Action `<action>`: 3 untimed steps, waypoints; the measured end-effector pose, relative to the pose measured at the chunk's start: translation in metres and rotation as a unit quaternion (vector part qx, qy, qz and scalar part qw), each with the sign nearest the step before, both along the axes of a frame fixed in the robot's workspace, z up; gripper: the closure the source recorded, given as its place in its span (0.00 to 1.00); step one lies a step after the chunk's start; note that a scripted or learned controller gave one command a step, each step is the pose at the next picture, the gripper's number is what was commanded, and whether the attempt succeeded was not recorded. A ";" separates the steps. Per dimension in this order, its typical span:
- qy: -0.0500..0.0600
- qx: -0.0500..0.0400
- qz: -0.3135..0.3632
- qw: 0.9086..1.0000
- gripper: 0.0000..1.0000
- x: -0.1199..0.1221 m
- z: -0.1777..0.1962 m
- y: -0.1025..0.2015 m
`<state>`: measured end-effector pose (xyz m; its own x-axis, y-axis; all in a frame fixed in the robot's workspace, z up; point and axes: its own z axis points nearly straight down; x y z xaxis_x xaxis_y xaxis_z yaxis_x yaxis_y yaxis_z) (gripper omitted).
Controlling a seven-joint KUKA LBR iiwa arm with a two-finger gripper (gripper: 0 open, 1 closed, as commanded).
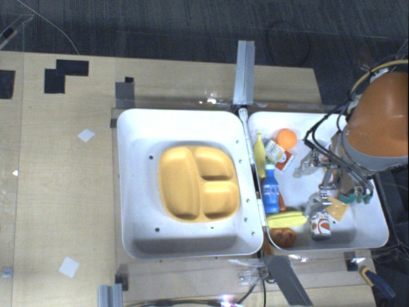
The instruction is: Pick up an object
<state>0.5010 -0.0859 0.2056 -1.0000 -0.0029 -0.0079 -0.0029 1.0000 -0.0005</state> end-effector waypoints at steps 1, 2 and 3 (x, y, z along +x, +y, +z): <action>0.001 -0.001 0.078 0.997 0.00 -0.009 -0.054 -0.048; -0.001 -0.003 0.162 0.987 0.00 0.050 -0.046 -0.121; 0.001 0.000 0.019 1.000 0.00 -0.001 -0.073 -0.120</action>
